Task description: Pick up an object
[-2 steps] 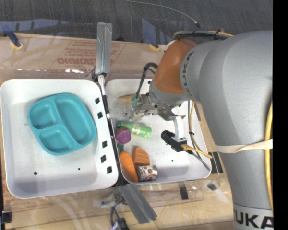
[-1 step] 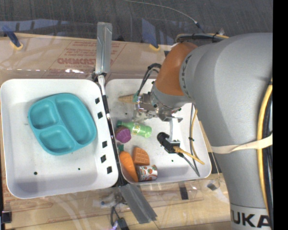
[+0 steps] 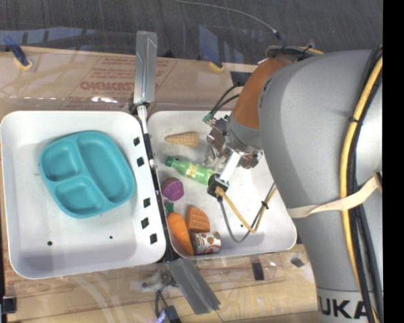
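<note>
Camera view: approach step, nothing lifted yet. The arm [image 3: 316,126] comes in from 3 o'clock and the gripper [image 3: 217,152] hangs over the middle of the right bin [image 3: 182,121], just at the 2 o'clock side of the green bottle [image 3: 190,170]. Can't tell how far the gripper is open, since the wrist hides it. Nothing visibly held.

Likely target, judging by closeness: the green bottle. It lies on its side on the bin floor, cap end toward 9 o'clock, body running toward 4 o'clock, its far end close under the gripper.

Next move probably calls for a short shift toward 8 o'clock to centre on the bottle body, a descent, and a close across the narrow width. A round body may roll if it's hit off-centre.

Bottle look: small, bright green, yellowish cap end, smooth plastic, slim.

Neighbours in the right bin:
- Cone [image 3: 182,138] at 12 o'clock of the bottle, apart from it.
- Purple ball [image 3: 173,189] at 7 o'clock, near.
- Carrot [image 3: 178,231], waffle [image 3: 198,219] and can [image 3: 207,243] bunched at 6 o'clock, by the bin's near wall.

The left bin [image 3: 27,234] holds a blue divided plate [image 3: 87,172], well apart.
</note>
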Controlling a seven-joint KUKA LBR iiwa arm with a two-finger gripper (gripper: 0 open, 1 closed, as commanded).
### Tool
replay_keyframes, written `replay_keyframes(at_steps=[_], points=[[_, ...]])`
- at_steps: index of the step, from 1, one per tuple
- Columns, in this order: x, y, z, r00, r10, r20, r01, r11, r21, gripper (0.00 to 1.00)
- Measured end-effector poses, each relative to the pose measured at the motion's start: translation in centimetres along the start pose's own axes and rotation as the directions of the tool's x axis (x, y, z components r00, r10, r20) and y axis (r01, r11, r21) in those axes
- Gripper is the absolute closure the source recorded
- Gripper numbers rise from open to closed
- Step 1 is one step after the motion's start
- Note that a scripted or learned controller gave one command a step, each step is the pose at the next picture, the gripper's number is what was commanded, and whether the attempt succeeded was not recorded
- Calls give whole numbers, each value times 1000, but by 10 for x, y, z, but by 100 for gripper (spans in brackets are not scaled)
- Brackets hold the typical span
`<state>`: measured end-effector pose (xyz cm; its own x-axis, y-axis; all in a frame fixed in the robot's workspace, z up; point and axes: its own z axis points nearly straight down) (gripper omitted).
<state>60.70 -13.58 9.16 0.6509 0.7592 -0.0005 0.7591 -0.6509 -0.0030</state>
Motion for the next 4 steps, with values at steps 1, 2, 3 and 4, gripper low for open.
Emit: replay_keyframes(at_steps=[1, 2, 3, 4], points=[[-5, 44, 0, 947, 321, 0, -321, 947, 0, 100], [28, 7, -58, 835, 551, -2, -551, 835, 0, 100], [7, 43, 0, 793, 610, 5, -610, 793, 1, 100], [-38, 71, -1, 792, 611, -1, -611, 792, -1, 100]])
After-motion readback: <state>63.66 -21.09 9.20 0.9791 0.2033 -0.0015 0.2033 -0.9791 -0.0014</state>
